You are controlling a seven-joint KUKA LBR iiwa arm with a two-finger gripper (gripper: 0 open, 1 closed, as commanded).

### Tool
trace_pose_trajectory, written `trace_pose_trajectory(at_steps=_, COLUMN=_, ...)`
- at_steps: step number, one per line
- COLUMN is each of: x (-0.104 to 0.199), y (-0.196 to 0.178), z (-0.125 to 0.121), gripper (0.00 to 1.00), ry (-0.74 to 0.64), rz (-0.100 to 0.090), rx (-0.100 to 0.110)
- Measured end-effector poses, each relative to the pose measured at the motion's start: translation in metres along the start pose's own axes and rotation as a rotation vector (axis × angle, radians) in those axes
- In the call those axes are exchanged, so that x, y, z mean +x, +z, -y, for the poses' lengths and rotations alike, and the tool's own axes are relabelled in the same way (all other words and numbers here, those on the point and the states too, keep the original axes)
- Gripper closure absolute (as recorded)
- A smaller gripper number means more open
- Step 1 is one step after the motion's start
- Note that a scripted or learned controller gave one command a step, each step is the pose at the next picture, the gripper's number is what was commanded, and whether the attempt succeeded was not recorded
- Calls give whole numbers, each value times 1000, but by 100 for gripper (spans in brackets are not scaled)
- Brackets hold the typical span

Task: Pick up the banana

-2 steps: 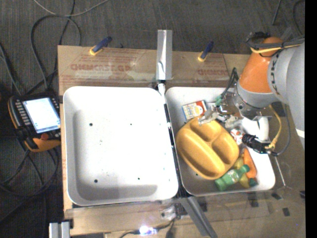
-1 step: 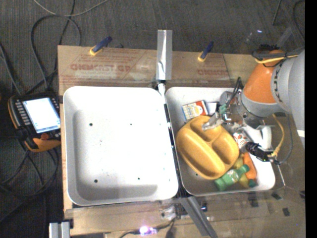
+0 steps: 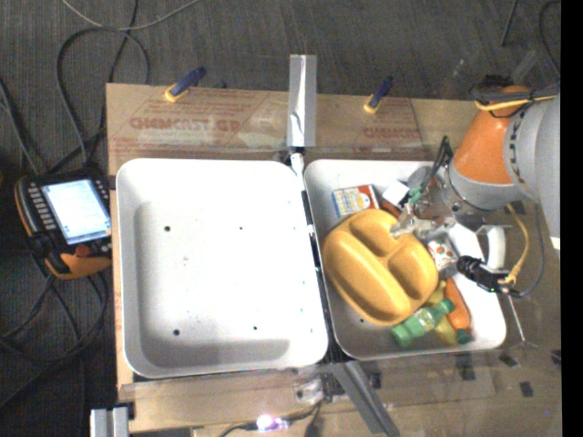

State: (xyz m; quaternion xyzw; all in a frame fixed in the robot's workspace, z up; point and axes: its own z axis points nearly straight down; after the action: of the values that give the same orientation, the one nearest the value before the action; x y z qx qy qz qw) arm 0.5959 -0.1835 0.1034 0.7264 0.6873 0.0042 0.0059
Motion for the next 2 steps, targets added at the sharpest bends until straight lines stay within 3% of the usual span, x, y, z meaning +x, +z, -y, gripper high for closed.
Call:
trace_pose_trajectory(at_steps=1, x=3, y=4, z=1, gripper=0, ry=-2, rz=-2, rx=5)
trace_pose_trajectory(at_steps=2, x=-10, y=15, z=-47, gripper=0, ry=-273, rz=-14, rx=39)
